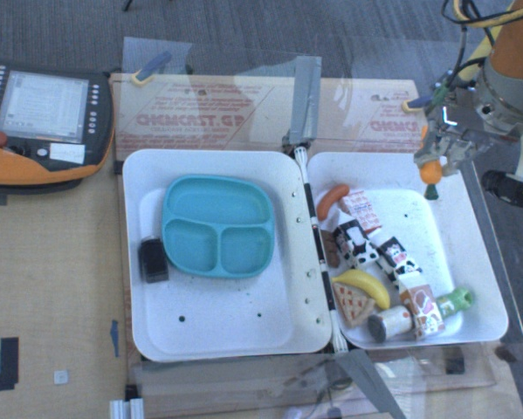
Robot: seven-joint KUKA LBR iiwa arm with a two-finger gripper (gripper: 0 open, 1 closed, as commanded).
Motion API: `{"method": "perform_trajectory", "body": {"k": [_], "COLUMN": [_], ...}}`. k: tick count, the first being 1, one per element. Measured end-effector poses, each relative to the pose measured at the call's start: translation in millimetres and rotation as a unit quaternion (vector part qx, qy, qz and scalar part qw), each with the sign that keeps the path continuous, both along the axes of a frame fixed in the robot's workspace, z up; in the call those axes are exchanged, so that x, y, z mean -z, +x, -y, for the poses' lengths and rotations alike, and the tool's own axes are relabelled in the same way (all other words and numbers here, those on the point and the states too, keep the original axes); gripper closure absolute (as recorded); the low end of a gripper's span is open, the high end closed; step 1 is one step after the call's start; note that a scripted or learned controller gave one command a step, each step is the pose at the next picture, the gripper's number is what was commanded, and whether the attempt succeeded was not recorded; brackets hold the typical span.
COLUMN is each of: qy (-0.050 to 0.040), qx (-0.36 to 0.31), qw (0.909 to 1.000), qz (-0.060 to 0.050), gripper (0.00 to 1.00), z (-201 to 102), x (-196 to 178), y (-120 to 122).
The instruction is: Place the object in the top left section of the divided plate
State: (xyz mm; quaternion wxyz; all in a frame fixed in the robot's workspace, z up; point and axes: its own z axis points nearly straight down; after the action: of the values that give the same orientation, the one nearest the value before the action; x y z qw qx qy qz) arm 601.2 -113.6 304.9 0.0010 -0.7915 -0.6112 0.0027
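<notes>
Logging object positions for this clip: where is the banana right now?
In the camera view, the banana lies in the right bin, toward its lower left, just above the pizza slice and below the black-and-white cow.

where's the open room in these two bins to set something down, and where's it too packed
Left bin: bare floor in front of the teal divided plate, and the plate's sections are bare; a black block sits at its left. Right bin: bare along the far and right side under the gripper. Crowded: hot dog to banana and can.
</notes>
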Motion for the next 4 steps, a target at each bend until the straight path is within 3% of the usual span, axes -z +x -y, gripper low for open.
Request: {"method": "perform_trajectory", "body": {"k": [1, 2, 3, 4], "qy": [0.001, 0.0016, 0.0024, 0.0026], "qx": [-0.016, -0.12, -0.24, -0.292], "qw": [0.9999, 0.9928, 0.9709, 0.9564], "qz": [-0.001, -0.001, -0.001, -0.001], "gripper": [1.0, 1.0, 1.0, 1.0], "z": [-75, -124, -176, -172], "x": [22, 123, 123, 123], "y": [-7, -2, -42, -63]}}
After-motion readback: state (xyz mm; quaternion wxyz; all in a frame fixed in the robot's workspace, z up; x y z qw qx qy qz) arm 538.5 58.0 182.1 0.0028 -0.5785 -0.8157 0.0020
